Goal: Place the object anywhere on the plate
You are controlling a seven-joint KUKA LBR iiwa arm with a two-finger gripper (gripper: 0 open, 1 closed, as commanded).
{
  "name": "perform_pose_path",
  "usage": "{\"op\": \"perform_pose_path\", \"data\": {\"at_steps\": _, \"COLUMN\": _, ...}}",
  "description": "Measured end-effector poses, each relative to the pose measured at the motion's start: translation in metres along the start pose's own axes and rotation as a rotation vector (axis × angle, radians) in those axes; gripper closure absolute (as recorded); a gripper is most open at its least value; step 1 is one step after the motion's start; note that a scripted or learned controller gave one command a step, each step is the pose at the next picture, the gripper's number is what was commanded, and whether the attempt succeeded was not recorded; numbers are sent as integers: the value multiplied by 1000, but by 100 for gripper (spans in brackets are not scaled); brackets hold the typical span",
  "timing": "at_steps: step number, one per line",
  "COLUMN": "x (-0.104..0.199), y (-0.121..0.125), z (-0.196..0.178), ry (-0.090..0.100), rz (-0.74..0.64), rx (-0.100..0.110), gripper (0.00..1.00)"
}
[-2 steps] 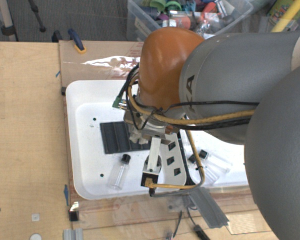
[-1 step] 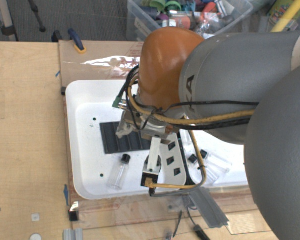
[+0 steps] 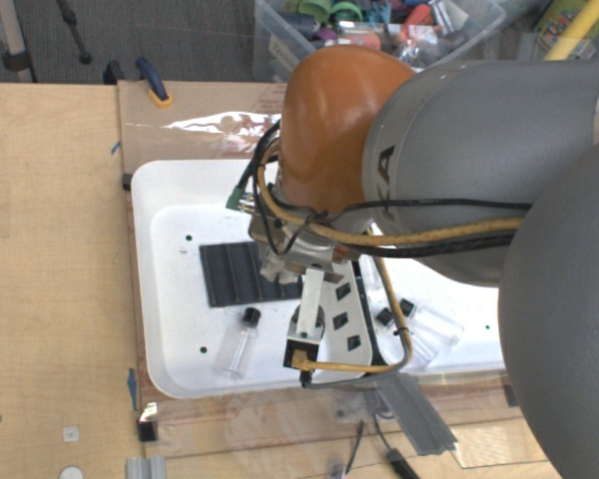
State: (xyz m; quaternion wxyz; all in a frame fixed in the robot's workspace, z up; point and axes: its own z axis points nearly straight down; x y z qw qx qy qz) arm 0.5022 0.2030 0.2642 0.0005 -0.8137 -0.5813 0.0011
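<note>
A flat black ribbed plate (image 3: 232, 272) lies in the left part of the white bin (image 3: 170, 223). A small clear vial with a black cap (image 3: 238, 343) lies on the bin floor just in front of the plate, apart from it. My gripper (image 3: 280, 265) hangs under the orange band of the arm, right at the plate's right edge. The wrist and cables cover most of the gripper, and the plate's right end is hidden beneath it. I see nothing held.
A second clear vial with a black cap (image 3: 417, 325) lies to the right in the bin. A black strip with pale square marks (image 3: 345, 317) lies beside the wrist. A clear tub of toys (image 3: 379, 8) stands behind the bench.
</note>
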Motion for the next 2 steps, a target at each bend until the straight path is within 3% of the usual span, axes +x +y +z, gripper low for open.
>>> {"op": "perform_pose_path", "data": {"at_steps": 1, "x": 0, "y": 0, "z": 0, "ry": 0, "rz": 0, "rx": 0, "gripper": 0}}
{"op": "perform_pose_path", "data": {"at_steps": 2, "x": 12, "y": -29, "z": 94, "ry": -1, "rz": 215, "rx": 1, "gripper": 0}}
